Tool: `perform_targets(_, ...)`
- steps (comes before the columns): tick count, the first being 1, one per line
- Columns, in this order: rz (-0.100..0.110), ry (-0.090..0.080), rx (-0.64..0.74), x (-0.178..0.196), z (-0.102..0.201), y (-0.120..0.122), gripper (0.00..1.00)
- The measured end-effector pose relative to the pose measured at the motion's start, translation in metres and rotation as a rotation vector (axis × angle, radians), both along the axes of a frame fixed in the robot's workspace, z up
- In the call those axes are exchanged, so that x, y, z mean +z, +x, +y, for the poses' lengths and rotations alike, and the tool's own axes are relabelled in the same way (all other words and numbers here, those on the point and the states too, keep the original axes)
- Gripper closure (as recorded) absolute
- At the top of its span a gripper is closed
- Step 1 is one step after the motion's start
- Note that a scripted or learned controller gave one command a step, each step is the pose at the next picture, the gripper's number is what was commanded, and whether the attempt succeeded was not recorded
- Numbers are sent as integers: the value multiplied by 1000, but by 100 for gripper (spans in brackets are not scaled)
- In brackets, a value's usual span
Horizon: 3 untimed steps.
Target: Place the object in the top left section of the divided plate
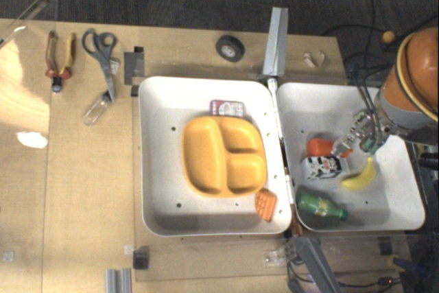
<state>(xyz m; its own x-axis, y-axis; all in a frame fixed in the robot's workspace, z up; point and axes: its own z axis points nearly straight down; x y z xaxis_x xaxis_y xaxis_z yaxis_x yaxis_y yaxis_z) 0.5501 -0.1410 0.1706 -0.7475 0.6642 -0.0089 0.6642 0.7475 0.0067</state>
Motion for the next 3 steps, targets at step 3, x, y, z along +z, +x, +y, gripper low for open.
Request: perform_targets(3,0,0,-4,81,6,13,100)
